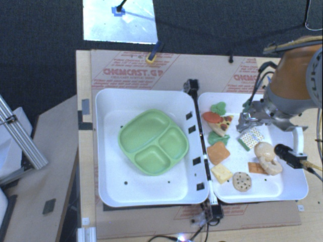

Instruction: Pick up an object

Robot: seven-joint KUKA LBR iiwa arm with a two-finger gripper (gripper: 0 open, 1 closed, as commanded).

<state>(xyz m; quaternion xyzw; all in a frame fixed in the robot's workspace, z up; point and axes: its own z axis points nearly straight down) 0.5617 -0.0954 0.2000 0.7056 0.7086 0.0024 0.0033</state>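
My gripper (248, 122) hangs low over the back part of the right bin (292, 191), reaching in from the right. Directly in front of it lies a green and white checkered packet (251, 138). To its left are a pizza slice (222, 127), a red-orange piece (212, 117) and a green leafy piece (218, 107). Further forward lie a pale bread-like piece (268, 158), an orange cracker (255, 168), a cookie (242, 181), a yellow cheese square (221, 173) and an orange square (218, 154). I see nothing held in the gripper.
The left bin (108, 185) holds a green divided plate (153, 141). A black divider with clips (198, 135) runs between the bins. The arm's grey body and orange band (298, 79) overhang the right bin's far right corner.
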